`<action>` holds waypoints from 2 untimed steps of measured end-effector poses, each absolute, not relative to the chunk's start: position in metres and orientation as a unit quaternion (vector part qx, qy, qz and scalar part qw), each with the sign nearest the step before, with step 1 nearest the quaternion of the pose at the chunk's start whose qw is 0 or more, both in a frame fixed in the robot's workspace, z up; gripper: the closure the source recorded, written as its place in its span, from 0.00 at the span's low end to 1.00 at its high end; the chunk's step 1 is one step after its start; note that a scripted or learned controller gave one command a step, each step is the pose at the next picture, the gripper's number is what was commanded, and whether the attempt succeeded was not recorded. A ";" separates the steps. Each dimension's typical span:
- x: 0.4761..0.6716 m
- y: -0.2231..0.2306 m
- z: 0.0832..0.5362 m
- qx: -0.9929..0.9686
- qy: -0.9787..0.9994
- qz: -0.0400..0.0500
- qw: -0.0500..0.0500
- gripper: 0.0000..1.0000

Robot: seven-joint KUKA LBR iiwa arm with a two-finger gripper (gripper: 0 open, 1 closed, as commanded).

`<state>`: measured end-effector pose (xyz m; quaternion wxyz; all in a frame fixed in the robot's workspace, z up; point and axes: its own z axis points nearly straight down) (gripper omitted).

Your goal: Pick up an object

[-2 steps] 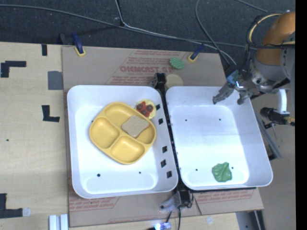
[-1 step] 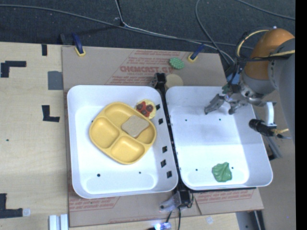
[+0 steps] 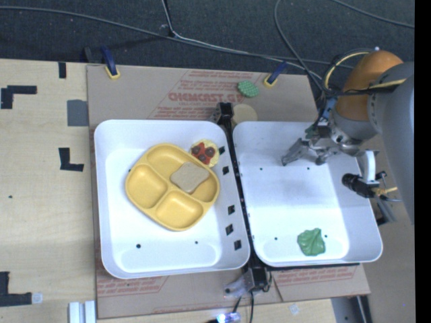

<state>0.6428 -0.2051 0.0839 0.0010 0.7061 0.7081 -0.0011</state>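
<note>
One grey arm with an orange band [image 3: 367, 89] is reaching in from the right, and we are seeing its two-finger gripper [image 3: 303, 157] hovering over the upper part of the right white bin [image 3: 269, 247], fingers spread apart and grasping nothing. The crinkled green leaf-shaped object [image 3: 311, 241] is lying flat near that bin's lower edge, well apart from the gripper. We are noting a yellow compartment plate [image 3: 151, 184] sitting in the left white bin [image 3: 114, 234].
</note>
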 end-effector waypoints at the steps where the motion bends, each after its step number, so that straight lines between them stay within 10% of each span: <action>1: 0.644 -0.205 0.097 0.706 0.709 0.000 0.004 1.00; 2: 0.643 -0.212 0.158 0.706 0.708 0.001 0.002 1.00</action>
